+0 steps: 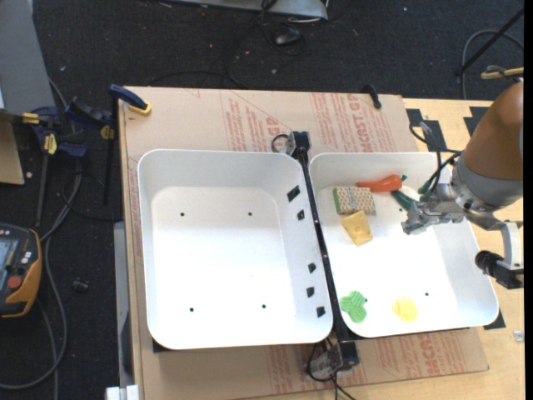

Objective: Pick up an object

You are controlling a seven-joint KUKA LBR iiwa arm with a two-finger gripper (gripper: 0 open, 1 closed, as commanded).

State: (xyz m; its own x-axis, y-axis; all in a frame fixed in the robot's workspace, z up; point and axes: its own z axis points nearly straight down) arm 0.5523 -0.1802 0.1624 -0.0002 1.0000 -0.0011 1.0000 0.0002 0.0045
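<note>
Green toy [356, 306] and yellow toy [405, 309]: near front rim of right bin [466, 319]. Orange carrot [381, 184]: long axis left-right, at bin's rear. Gripper [411, 223]: lowered beside carrot, finger state indiscernible.

Grey arm [487, 182], orange band, seemingly metallic hand [414, 220]

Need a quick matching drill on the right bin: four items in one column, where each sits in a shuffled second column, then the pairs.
Items:
1. orange carrot
2. green toy
3. patterned block
4. gripper

Places:
A. near edge of the right bin, by the divider
B. far edge, just left of the gripper
C. hovering at the bin's right side
D. directly above the yellow wedge

Pairs: 1-B, 2-A, 3-D, 4-C
</note>
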